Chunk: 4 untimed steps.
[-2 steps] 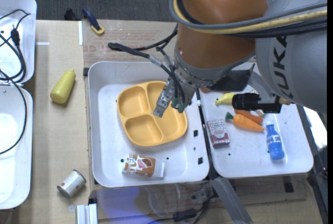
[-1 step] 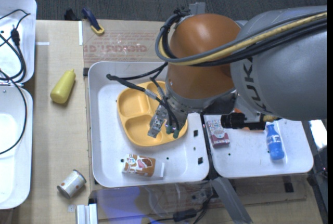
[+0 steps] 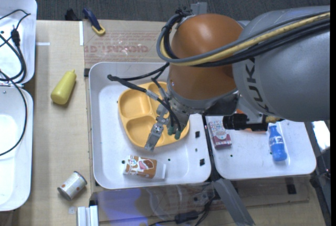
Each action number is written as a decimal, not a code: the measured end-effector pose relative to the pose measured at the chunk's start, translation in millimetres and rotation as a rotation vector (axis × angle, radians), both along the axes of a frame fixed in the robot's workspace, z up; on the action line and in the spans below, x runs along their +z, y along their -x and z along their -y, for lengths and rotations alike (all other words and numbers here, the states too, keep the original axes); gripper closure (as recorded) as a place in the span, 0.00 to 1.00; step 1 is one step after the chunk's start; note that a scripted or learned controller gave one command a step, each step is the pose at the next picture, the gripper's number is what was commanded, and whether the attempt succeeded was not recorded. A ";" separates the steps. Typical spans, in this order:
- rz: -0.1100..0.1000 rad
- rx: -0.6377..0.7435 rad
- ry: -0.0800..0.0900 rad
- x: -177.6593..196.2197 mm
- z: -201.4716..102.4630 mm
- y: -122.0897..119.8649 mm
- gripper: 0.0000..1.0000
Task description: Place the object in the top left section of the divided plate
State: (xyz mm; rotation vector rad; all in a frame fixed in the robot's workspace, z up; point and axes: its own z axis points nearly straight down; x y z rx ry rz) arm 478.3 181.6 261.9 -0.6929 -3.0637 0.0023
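Yellow and divided into sections, the plate [image 3: 137, 115] sits in our left bin [image 3: 102, 130], and our gripper [image 3: 157, 133] hangs over its lower right edge, fingers pressed on a thin grey object [image 3: 154, 137] we judge bound for the top left section.

yellow divided plastic plate [image 3: 137, 115]: smooth, matt, under gripper [image 3: 156, 133] | shallow white plastic bin [image 3: 105, 130]: glossy | orange arm band [image 3: 207, 54]: shiny, smooth | tan bench top [image 3: 58, 136]: matt, wood-like
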 end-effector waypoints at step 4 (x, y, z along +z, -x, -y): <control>0.000 -0.542 0.008 -22.9 -24.2 -53.1 1.00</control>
